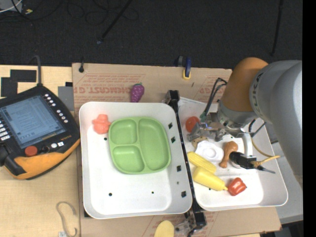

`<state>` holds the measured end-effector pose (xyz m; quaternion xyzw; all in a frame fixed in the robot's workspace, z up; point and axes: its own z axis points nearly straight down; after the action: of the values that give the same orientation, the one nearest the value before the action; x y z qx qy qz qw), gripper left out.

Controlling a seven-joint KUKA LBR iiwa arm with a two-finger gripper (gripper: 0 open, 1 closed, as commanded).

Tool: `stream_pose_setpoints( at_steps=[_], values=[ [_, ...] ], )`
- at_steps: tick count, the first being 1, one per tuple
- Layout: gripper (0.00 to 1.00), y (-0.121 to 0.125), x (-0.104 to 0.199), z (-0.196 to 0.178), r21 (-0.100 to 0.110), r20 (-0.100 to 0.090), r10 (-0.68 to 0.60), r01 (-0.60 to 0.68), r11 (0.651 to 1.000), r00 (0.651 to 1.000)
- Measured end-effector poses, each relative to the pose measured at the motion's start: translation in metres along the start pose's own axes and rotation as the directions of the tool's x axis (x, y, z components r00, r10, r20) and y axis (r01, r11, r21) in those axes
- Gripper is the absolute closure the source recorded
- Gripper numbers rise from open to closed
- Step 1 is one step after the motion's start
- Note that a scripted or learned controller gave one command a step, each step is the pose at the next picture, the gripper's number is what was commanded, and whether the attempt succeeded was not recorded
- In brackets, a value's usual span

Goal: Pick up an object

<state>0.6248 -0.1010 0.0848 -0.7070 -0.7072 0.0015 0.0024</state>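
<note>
Gripper [206,131] low inside shallow white right bin [276,194], just above small white round dish [211,152]; grip state cannot tell. Beside dish: red round tomato [192,124], brown plastic drumstick [228,152], yellow corn cob [201,161], yellow banana [209,179], red pepper [236,186].

gripper [203,132] low in right bin [276,191] | beside tomato [192,124], corn [202,161]

Grey-and-orange teach pendant [30,129] left of the bins, purple grapes [137,92] on cardboard [113,83] behind them
</note>
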Motion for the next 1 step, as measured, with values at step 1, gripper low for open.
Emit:
stream_pose_setpoints(
  at_steps=[1],
  values=[
    [1.0,0.0006,-0.0013,-0.0127,-0.003,0.0,0.004,-0.004,1.0,1.0]
  ],
)
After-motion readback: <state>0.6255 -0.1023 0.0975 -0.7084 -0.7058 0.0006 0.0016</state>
